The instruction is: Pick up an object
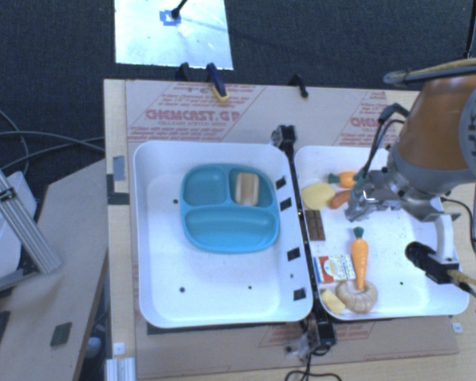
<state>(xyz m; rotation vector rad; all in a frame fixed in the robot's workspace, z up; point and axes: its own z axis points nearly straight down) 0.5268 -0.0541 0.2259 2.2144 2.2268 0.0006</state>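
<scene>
The wooden tabletop (119, 213) carries two shallow white bins side by side. The right-hand white plastic bin (404, 292) serves as landmark. In the neighbouring left white bin (166, 284) lies a sectioned blue plastic plate (222, 221) holding a tan bread-like block (247, 188). The grey arm with orange band (440, 129) reaches over the landmark bin's far half, and its metal two-finger gripper (363, 199) hangs low above that bin's upper middle; whether the gripper is spread or closed cannot be told, and nothing is seen held. The likely target, an orange toy carrot with green top (359, 259), lies just nearer the bin's front edge than the gripper, long axis running front to back. Toward the bin's left wall sit a pale yellow rounded toy (317, 195) and, near the front corner, a tan ring-shaped pastry toy (357, 296) touching the carrot's tip, beside a small red-and-white carton (334, 269).
</scene>
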